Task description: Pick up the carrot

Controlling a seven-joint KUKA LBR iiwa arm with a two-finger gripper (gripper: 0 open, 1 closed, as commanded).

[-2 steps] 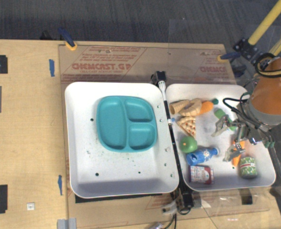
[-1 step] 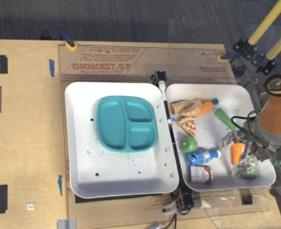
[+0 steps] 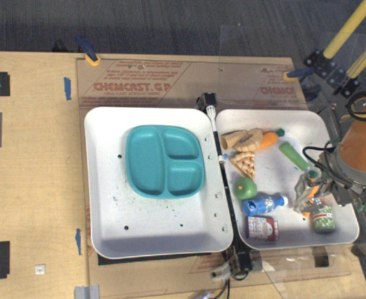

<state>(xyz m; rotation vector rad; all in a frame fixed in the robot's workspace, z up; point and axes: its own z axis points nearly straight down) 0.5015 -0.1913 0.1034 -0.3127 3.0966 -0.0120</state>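
The carrot (image 3: 268, 141) is orange with a green tip and lies near the back of the right bin (image 3: 307, 122), against a tan cone-shaped toy (image 3: 242, 138). My gripper (image 3: 307, 190) hangs low over the right side of that bin, well to the right of and nearer than the carrot, with a green cucumber-like piece (image 3: 293, 156) between them. The grey arm with its orange band (image 3: 360, 148) comes in from the right. Clutter around the gripper's tip hides how it stands.
The right bin also holds a waffle-patterned wedge (image 3: 244, 164), a green round toy (image 3: 246, 187), a blue bottle (image 3: 264, 203), a red can (image 3: 261, 227) and a green-and-white can (image 3: 323, 220) just below the gripper. A teal divided plate (image 3: 166, 161) lies in the left bin (image 3: 108, 217).
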